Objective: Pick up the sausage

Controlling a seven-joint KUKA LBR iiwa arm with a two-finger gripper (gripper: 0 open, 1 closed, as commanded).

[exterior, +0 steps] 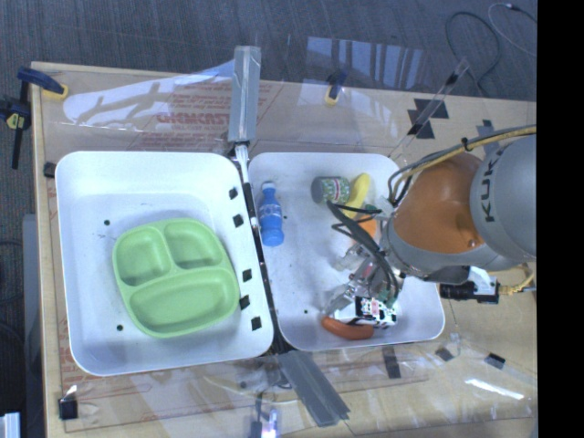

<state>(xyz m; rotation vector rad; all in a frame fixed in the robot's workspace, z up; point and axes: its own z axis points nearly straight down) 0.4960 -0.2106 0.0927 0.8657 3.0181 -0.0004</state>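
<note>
Orange-red, the sausage lies at the right bin's front wall, one end hidden under the jaws; whether these are open or closed I cannot tell. Farther back, cables partly cover a banana beside a small container.

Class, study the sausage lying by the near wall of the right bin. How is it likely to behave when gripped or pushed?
The sausage looks long and round-sided, so a sideways nudge would probably roll it. Its skin looks smooth, so it may slip. The bin wall beside it might stop that roll.
</note>
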